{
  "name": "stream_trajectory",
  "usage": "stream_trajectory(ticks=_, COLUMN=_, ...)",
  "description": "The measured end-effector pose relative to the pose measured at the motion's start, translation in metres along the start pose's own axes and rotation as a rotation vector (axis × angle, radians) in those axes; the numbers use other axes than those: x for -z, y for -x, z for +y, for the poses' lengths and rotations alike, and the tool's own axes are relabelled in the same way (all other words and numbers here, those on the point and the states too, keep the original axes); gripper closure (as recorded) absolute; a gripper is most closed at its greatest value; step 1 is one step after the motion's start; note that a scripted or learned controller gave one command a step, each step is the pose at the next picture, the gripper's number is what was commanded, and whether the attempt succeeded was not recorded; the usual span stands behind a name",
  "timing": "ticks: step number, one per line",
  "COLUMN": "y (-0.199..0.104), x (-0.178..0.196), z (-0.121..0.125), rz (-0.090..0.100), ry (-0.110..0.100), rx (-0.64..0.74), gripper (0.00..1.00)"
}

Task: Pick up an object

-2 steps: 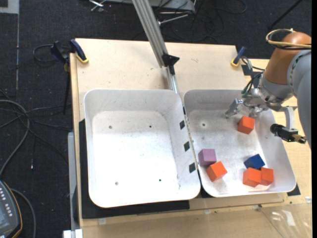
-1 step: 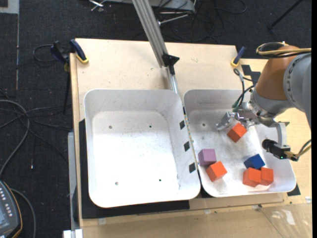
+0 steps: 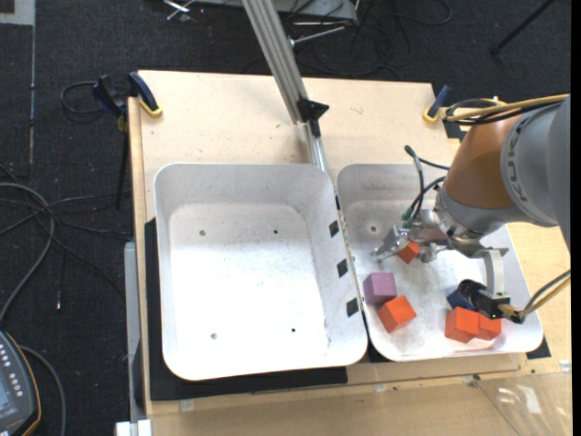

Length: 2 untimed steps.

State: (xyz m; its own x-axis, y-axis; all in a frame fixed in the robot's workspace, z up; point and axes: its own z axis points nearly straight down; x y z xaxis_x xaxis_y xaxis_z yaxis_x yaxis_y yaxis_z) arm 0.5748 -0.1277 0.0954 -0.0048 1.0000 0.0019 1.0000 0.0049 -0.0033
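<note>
my pincer [image 3: 410, 246] sat right of centre, closed on a small orange block [image 3: 409, 252], so i judged a slow, straight lift best.

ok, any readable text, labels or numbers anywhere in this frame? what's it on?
None readable.
Small black tabs on the wall between the two bins: no lettering visible.
Grey device at the lower left edge: rows of buttons, markings too small to read.
Blocks, arm, bench: no print visible.
</note>
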Motion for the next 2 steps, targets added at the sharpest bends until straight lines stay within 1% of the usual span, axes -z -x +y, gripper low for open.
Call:
stream_trajectory(ticks=1, y=0.0029, x=0.0104, z=0.0018, rz=-0.002, ry=0.005, rx=-0.005, gripper=1.00)
stream_trajectory(ticks=2, y=0.0029, x=0.0100, z=0.0017, rz=-0.002, ry=0.005, rx=-0.005, gripper=0.00)
